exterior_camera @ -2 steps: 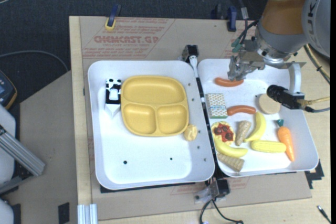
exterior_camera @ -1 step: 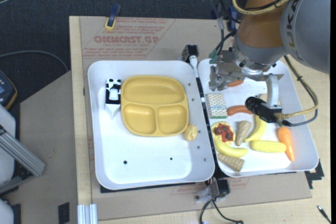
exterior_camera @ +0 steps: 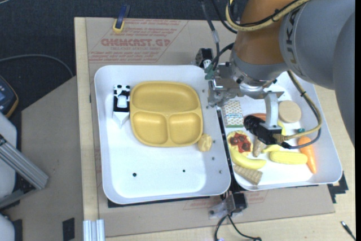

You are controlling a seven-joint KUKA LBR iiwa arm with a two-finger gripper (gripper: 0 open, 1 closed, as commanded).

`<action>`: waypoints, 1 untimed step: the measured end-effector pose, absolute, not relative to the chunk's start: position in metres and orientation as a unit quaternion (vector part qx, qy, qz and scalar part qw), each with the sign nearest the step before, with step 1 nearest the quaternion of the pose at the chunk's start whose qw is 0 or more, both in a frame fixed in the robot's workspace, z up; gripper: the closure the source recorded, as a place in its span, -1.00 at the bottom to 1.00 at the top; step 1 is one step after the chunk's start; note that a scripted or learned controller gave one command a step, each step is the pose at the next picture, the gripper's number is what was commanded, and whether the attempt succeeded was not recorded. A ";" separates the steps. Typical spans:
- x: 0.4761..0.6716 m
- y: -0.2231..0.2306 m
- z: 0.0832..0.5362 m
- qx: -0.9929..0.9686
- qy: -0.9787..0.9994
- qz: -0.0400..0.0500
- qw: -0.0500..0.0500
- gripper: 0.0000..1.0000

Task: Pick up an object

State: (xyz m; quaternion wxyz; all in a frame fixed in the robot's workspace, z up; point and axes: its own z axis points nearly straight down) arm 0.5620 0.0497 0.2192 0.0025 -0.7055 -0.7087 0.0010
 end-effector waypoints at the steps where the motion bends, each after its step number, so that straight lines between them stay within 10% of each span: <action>1: 0.571 0.054 0.220 -0.707 -0.708 -0.001 0.000 1.00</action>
